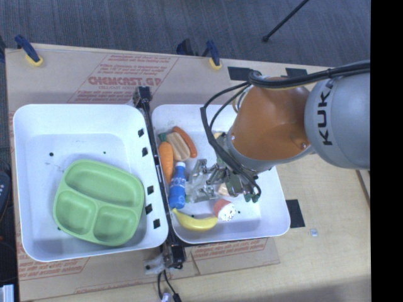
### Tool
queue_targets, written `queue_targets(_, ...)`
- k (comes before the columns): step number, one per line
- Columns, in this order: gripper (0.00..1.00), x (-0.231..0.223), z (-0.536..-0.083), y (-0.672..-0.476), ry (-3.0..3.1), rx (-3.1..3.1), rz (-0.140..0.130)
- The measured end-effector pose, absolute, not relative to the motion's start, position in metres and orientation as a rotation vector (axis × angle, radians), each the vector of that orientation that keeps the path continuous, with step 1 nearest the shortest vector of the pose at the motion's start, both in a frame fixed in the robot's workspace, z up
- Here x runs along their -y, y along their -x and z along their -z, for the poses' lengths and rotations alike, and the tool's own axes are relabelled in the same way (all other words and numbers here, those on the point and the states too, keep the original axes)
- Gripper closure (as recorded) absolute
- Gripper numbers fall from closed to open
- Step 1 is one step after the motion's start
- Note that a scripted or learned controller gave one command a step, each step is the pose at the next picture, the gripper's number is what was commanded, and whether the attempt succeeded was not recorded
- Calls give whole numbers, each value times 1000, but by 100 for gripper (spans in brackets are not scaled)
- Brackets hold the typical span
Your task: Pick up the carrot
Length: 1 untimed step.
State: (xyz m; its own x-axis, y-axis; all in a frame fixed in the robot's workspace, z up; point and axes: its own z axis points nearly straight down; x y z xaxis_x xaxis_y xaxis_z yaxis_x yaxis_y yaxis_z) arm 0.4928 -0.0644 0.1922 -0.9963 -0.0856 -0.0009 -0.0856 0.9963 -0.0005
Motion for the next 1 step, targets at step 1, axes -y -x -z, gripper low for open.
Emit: queue_targets(1, 100, -49, -192, -510, 307, -3126, -1)
